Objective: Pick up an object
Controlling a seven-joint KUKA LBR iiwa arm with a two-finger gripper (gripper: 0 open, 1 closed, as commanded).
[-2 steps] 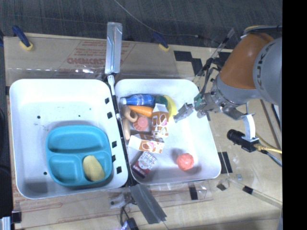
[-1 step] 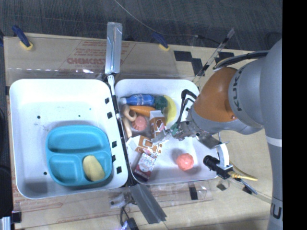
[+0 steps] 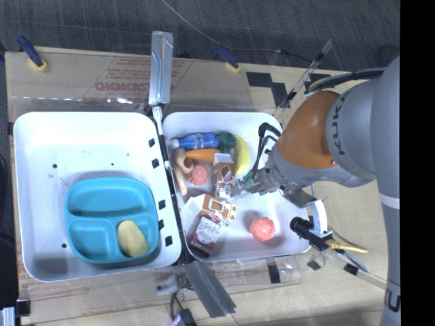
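The right bin point(image 3: 204, 122) holds a heap of small items. A blue bottle point(image 3: 198, 141) and a yellow banana point(image 3: 242, 152) lie at the back, with an orange carrot point(image 3: 201, 155) just in front of them. A pink round piece point(image 3: 199, 175) sits beside a brown snack packet point(image 3: 223, 172). Two more packets point(image 3: 219, 209) point(image 3: 206, 232) lie toward the front, and a pink-red ball point(image 3: 262, 228) rests at the front right. My gripper point(image 3: 250, 181) is low inside this bin, just right of the brown packet and below the banana. The wrist hides its tip.
The left bin point(image 3: 41, 134) carries a blue divided tray point(image 3: 102, 206) with a yellow-green oval fruit point(image 3: 133, 238) in its front right compartment. A metal divider point(image 3: 160, 66) stands between the bins at the back. The grey arm point(image 3: 353, 141) covers the right bin's right wall.
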